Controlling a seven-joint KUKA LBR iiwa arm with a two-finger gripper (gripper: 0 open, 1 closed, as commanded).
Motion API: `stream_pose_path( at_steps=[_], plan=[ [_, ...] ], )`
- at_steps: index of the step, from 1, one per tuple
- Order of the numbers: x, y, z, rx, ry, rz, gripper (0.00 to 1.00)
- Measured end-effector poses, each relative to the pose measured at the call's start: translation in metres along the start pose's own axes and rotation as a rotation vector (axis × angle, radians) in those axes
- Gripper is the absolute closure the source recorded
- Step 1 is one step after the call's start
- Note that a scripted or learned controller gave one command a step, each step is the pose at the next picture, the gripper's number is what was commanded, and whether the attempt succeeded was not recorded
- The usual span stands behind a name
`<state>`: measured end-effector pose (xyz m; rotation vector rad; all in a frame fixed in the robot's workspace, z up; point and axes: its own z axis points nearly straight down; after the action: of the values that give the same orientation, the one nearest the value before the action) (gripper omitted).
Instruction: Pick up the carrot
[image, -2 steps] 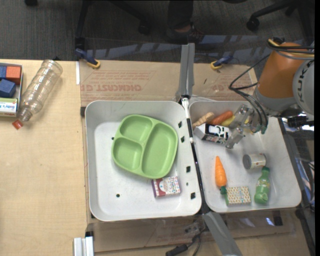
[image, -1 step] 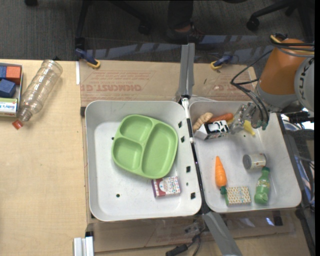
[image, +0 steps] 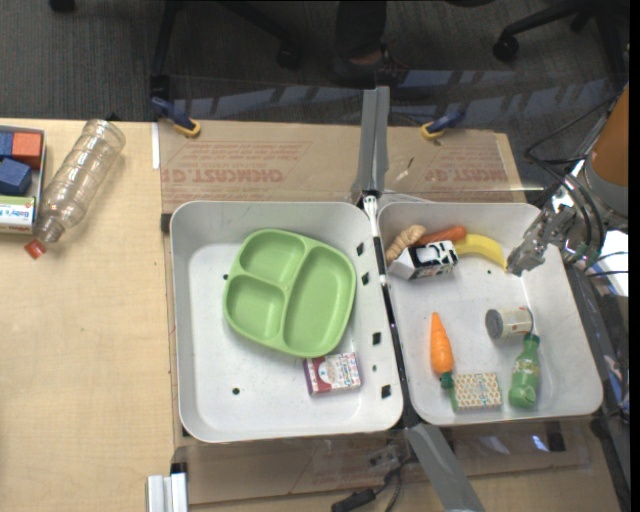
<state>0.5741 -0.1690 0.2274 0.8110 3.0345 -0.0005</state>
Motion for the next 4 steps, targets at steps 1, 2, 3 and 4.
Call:
stream_pose_path(
  at_steps=[1, 2, 3, 4],
  plan=[
    [-0.058, -0.028, 0.033, -0.001, 0.000, -0.201, 1.00],
    [-0.087, -0.012, -0.049, -0.002, -0.002, -0.301, 1.00],
    [-0.080, -0.016, -0.193, 0.000, -0.001, -0.041, 1.00],
    [-0.081, -0.015, -0.211, 0.001, 0.001, 0.284, 1.00]
  ],
)
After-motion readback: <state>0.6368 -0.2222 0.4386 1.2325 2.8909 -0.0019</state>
